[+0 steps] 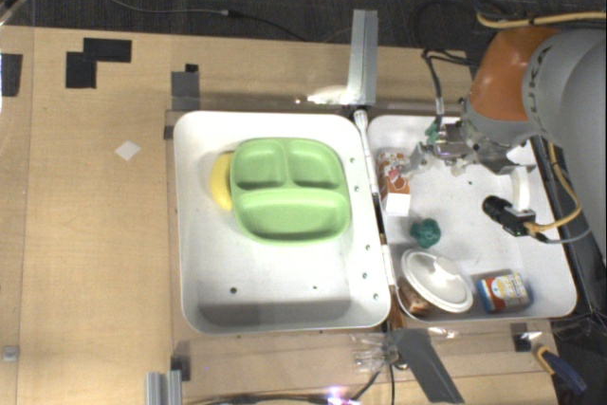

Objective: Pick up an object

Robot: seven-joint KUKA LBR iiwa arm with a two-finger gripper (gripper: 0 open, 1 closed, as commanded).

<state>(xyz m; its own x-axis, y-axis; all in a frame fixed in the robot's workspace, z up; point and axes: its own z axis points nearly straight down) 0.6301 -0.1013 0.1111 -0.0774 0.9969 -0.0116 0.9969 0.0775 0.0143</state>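
Spanning wooden bench (85, 232): two white bins (204, 232) (dark carpet behind).

A bulky grey arm (569, 81) with rounded casing and an orange band (503, 76) above the wrist. Below the band sits a metallic hand (446, 142) with small green and red details. Black and yellowish cables (541, 225) loop beside the arm, one ending in a black plug.

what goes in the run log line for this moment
gripper: over right bin, top-left | nearest: snack packet | left bin: green tray
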